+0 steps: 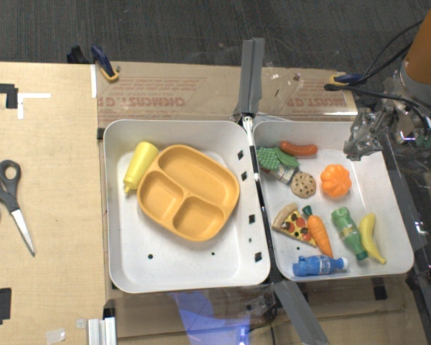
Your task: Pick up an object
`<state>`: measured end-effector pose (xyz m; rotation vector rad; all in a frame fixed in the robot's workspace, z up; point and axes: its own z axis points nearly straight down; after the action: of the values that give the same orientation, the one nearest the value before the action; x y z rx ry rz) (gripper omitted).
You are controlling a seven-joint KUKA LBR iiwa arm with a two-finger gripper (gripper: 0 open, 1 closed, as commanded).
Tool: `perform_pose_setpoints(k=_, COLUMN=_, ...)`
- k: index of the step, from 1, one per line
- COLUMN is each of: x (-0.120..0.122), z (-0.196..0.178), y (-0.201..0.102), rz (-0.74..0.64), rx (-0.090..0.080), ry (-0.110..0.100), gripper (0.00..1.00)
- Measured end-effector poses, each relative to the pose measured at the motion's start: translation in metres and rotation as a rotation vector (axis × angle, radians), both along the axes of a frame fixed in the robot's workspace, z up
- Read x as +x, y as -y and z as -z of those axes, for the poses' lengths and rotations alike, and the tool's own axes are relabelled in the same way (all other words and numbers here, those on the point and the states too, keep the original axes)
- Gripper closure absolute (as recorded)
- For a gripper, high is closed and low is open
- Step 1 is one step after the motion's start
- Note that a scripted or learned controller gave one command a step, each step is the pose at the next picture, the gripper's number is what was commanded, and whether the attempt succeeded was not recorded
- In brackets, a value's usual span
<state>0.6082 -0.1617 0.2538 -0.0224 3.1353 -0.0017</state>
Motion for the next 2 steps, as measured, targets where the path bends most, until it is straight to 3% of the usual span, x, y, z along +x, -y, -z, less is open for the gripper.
perform_pose_setpoints(k=1, x=0.0, z=0.0, y=0.0, rz=0.0, rx=0.001, ry=-0.001, gripper=0.0)
perform_pose_setpoints(k=2, x=-0.016, z=0.157, y=-0.016, rz=-0.022, rx=-0.001, ry=0.006, gripper=0.0)
